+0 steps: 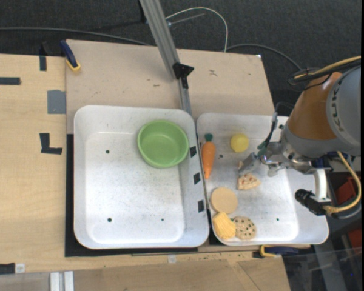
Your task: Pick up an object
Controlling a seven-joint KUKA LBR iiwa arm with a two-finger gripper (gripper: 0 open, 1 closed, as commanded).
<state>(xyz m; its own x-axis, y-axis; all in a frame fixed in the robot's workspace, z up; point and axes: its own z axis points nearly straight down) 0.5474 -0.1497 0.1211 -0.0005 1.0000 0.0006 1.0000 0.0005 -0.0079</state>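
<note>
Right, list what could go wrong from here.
1. The gripper hangs just above the pizza slice, which lies flat and thin; the fingers may slide over it.
2. The yellow ball sits close by and could roll if nudged.
3. The carrot lies against the bin wall, awkward to reach.

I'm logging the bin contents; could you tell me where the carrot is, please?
The carrot lies in the right bin, along its left wall, beside the green bowl in the left bin and above the round cracker.

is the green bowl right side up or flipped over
Right side up. The green bowl in the left bin shows its open mouth to the camera: a full round rim with the hollow inside visible, and nothing in it.
</note>
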